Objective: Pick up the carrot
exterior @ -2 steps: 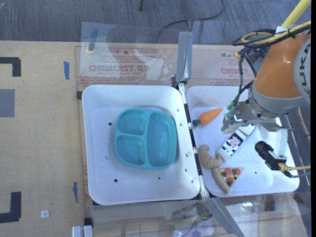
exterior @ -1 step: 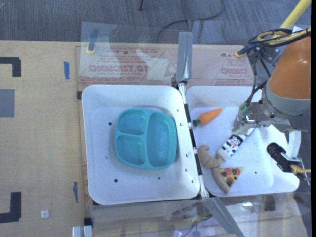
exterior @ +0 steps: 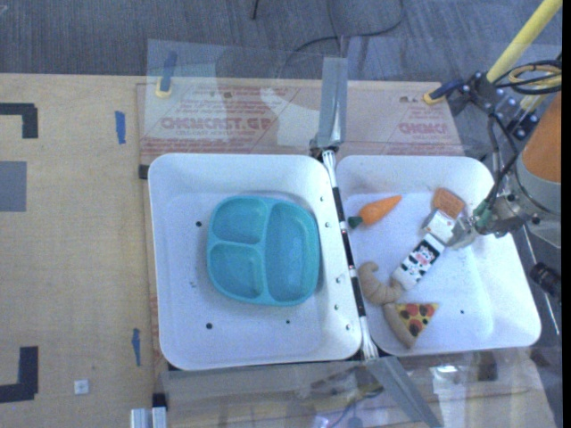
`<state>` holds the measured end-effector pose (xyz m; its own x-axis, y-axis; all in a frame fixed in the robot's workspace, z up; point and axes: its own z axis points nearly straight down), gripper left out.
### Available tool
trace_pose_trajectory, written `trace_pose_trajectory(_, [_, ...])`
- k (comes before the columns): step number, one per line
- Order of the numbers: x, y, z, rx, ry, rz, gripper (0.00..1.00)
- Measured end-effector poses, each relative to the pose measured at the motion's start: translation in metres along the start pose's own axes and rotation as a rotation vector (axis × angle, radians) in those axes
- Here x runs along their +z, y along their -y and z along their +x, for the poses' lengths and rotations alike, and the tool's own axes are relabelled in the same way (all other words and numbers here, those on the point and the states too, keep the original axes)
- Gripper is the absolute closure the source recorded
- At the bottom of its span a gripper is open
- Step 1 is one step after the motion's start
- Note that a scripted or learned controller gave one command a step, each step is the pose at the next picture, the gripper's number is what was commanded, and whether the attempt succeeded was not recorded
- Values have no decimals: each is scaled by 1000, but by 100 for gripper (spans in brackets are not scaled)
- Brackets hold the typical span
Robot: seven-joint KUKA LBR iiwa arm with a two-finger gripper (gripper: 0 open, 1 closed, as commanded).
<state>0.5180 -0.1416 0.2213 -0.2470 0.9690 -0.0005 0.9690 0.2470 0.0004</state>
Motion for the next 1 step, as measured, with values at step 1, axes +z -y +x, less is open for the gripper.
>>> trace_pose_trajectory(1, [34,-5,79,215,-2,3,100])
